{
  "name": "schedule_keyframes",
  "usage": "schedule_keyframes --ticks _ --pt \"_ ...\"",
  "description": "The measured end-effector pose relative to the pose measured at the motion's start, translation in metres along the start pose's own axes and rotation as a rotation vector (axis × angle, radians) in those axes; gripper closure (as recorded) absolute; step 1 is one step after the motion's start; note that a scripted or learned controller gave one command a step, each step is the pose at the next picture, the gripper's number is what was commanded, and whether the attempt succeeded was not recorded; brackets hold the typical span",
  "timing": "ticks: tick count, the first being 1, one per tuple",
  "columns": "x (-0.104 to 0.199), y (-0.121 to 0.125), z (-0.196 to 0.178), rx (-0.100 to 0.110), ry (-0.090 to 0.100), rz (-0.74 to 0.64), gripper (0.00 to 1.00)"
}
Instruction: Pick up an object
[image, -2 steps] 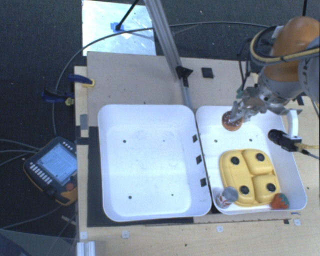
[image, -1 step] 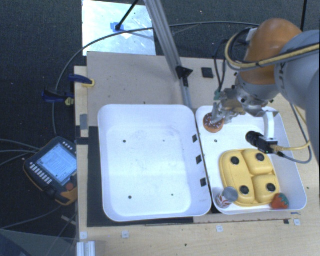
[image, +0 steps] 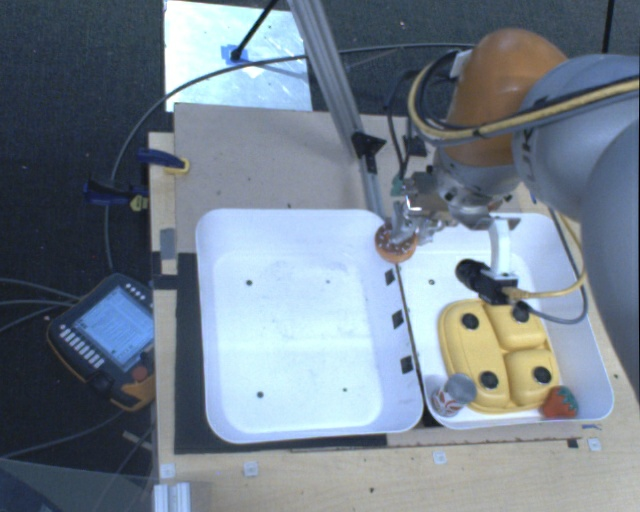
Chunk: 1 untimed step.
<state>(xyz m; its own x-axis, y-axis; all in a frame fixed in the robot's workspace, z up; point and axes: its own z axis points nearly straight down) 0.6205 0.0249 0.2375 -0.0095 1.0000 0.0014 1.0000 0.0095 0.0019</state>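
Observation:
My gripper (image: 403, 222) hangs over the far left corner of the right bin (image: 598, 372), near the divide between the two bins. A small round brown-orange object (image: 395, 246) sits directly under its tip, touching or nearly touching it; whether it is gripped is hidden. Further forward in the right bin lie a large yellow moulded piece with black dots (image: 497, 357), a small grey and red object (image: 455, 392) at the front left corner, and a red-orange object (image: 560, 402) at the front right.
The left bin (image: 207, 300) stands beside the right one, their rims meeting along a strip with black marks (image: 400, 320). A metal pole (image: 340, 95) slants up behind the gripper. A teach pendant (image: 105, 335) lies off the bench to the left.

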Motion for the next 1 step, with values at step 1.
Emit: schedule_keyframes --ticks 1 --pt "0.0584 0.0068 -0.0066 -0.002 0.001 -0.002 1.0"
